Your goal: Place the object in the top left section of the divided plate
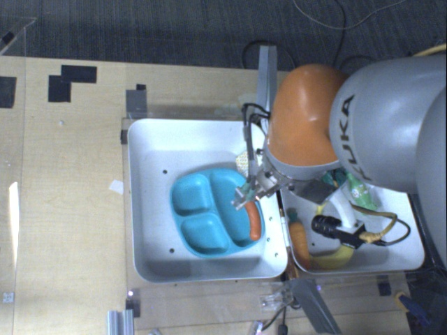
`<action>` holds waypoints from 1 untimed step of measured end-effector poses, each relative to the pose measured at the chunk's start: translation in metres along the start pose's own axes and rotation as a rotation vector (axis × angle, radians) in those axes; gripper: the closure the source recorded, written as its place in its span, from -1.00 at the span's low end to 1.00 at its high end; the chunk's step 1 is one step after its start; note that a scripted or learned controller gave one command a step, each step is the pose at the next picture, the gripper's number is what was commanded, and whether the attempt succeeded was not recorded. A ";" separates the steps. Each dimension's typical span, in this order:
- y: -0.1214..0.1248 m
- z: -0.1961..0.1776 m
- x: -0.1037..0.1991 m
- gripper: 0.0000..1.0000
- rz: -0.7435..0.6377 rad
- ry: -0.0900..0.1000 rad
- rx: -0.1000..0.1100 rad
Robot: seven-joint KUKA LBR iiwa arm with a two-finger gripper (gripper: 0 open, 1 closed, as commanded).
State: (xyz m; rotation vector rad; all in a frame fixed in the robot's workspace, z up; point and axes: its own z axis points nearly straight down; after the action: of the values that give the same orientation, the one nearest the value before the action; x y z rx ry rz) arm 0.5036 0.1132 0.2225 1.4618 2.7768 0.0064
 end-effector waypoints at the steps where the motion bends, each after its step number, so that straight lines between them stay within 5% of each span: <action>1: 0.021 -0.016 0.057 1.00 0.001 0.001 0.001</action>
State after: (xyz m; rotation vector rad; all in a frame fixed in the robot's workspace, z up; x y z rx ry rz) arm 0.4885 0.1725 0.2389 1.4630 2.7772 0.0059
